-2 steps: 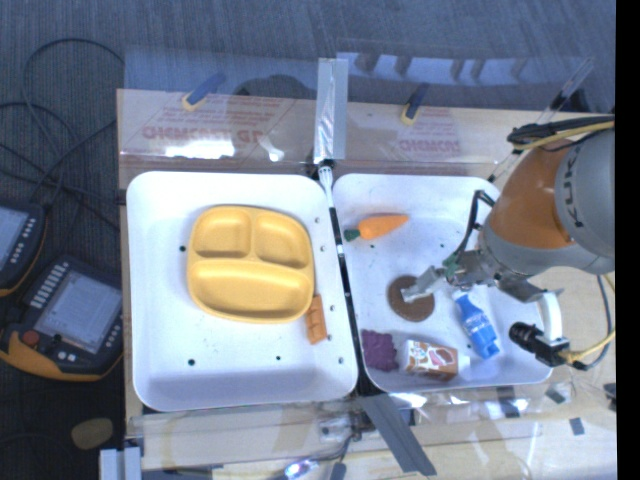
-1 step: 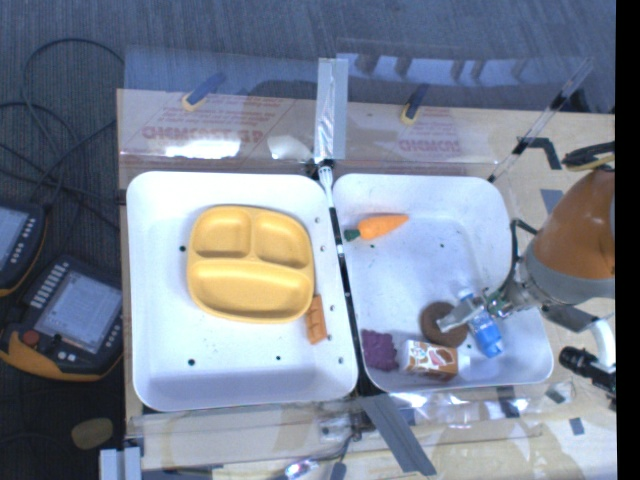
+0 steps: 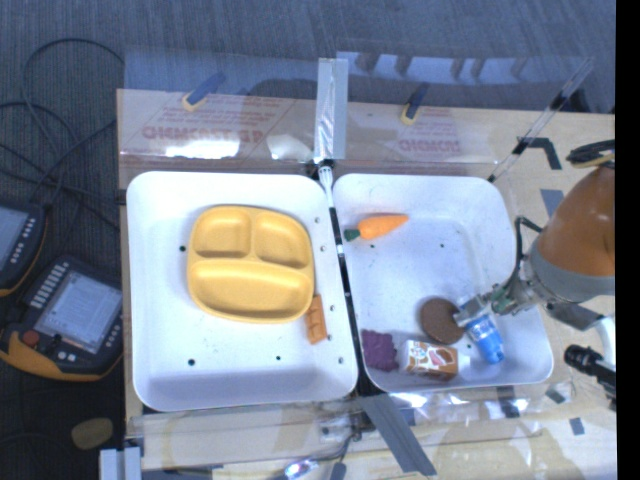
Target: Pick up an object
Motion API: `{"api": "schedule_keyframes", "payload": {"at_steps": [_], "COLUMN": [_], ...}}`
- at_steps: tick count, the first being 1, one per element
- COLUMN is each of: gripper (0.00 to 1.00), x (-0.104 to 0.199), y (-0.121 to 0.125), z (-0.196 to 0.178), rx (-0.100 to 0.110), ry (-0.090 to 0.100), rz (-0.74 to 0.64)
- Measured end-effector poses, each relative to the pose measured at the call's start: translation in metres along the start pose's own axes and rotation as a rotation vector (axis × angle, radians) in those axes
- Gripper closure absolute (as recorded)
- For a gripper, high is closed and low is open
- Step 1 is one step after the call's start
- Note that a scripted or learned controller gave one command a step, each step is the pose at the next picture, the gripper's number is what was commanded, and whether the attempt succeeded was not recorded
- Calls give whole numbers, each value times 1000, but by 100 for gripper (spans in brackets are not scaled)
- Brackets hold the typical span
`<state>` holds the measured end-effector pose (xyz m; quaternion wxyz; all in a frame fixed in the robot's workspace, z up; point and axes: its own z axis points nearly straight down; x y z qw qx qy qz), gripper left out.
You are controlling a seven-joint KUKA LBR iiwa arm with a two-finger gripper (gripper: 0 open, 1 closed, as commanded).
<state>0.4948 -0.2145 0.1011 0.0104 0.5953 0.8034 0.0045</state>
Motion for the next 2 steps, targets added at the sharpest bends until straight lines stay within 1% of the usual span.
{"api": "schedule_keyframes", "payload": {"at_steps": [1,2], "gripper": [100,100], "x": [55,109], "y": [10,46], "z": [-55,-142], "rx": [26,27], "ry": [16,12], "rz": [-29,19]}}
